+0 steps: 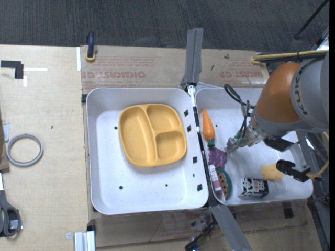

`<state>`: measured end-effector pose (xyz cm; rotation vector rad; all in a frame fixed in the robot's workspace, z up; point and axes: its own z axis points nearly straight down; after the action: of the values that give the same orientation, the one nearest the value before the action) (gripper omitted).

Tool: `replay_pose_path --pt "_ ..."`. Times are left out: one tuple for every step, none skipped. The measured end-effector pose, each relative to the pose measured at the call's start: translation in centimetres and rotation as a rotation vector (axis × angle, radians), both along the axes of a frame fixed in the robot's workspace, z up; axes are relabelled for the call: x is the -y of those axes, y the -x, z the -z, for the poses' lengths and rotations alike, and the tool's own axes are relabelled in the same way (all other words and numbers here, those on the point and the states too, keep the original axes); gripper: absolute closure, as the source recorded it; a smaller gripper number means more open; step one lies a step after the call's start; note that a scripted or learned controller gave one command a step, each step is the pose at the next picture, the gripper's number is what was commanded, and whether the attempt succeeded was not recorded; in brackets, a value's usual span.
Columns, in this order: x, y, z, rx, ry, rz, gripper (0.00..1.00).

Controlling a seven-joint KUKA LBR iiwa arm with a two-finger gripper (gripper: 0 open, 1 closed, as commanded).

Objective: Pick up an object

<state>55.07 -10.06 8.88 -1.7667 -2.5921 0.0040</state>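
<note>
Pale wood makes up the table (47,192), and at its near left edge we see a pair of scissors (7,219), with a grey tape ring (23,149) a little farther back. Two white bins sit side by side on a sheet of cardboard (136,69) with red print.

The left bin (104,192) holds a yellow divided plate (153,135), lying flat toward the far side.

In the right bin (293,192), nearest to us, a watermelon slice (224,184) leans by the left wall. A black-and-white carton (254,187) sits just beside it to the right, and a yellow block (271,172) lies a little beyond the carton. Farther back, a purple bunch (217,157) lies near the left wall, and an orange carrot (208,125) lies beyond it, pointing away from us.

The arm (293,95) reaches in from the right, and its tool (231,146) is low over the right bin, just beside the purple bunch. We cannot tell whether the tool is open or closed, and we see nothing held in it.

At the far edge of the cardboard, a blue-handled clamp (90,46) grips the table, and a grey bar (194,56) runs back from the gap between the bins. Beyond the table lies a dark carpet (157,9).
</note>
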Motion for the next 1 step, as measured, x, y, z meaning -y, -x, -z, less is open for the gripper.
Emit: replay_pose_path --pt "0.02 -0.01 0.0 0.0 0.001 -0.001 0.0"
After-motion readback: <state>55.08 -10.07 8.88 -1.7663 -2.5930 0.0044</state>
